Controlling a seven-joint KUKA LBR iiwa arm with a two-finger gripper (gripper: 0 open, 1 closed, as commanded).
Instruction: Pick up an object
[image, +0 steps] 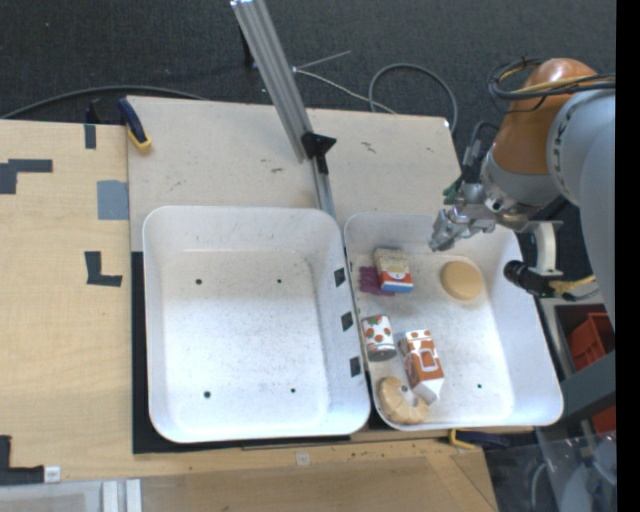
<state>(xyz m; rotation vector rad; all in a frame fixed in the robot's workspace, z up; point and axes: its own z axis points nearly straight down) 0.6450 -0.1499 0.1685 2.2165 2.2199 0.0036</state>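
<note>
Carton (422, 364) apparently lengthwise along the right bin (520, 385).

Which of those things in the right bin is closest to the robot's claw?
The round tan bun, just below the gripper; the cartons, can and pastry lie farther off.

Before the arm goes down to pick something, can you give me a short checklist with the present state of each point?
1. Pincer is over the right bin, above its far part: ok.
2. Pincer carries nothing: cannot tell, it is too small and blurred.
3. A target lies close: ok, the tan round object sits just beside the pincer, apart from the other items.
4. The target is free of neighbours: ok for the round object; not ok for the orange-white carton, which touches the pastry.
5. The small box with the red top is away from the bin wall: ok.
</note>
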